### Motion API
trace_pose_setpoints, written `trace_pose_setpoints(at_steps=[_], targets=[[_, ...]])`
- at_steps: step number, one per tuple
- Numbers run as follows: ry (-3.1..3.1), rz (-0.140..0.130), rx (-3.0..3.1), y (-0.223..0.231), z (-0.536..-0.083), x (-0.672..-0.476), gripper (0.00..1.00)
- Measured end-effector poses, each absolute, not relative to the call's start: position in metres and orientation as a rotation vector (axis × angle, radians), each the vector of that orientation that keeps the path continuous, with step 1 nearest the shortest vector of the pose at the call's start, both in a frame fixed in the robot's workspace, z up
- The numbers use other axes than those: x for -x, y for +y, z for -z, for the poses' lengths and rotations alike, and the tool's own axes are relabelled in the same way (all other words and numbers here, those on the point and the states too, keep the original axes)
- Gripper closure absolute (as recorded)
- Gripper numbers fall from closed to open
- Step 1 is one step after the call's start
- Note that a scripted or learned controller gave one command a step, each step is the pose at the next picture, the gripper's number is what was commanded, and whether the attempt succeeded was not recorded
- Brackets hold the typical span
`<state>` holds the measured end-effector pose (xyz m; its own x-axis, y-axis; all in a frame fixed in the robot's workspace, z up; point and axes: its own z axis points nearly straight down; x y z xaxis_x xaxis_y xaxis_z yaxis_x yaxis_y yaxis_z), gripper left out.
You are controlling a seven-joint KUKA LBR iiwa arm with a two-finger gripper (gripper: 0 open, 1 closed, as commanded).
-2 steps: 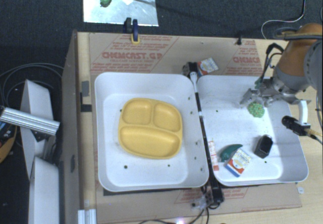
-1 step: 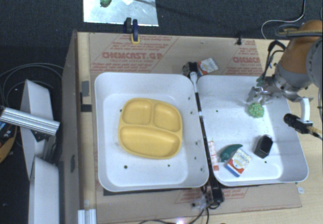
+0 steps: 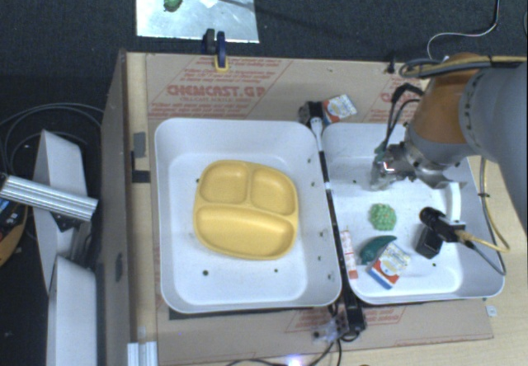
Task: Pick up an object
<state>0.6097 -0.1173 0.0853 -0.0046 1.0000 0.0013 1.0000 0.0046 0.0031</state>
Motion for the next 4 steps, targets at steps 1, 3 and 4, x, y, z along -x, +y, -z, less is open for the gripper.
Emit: trace_pose_setpoints(at_steps=[1,3,4], targets=[[2.223,-0.002,-2.217,-0.119,-0.085,-0.609,0.0],[2.222,-0.001,-2.22,-0.106,-0.084,-0.531,0.0],[2.222,-0.004,-2.218,-0.105,-0.095,-0.532,1.0]])
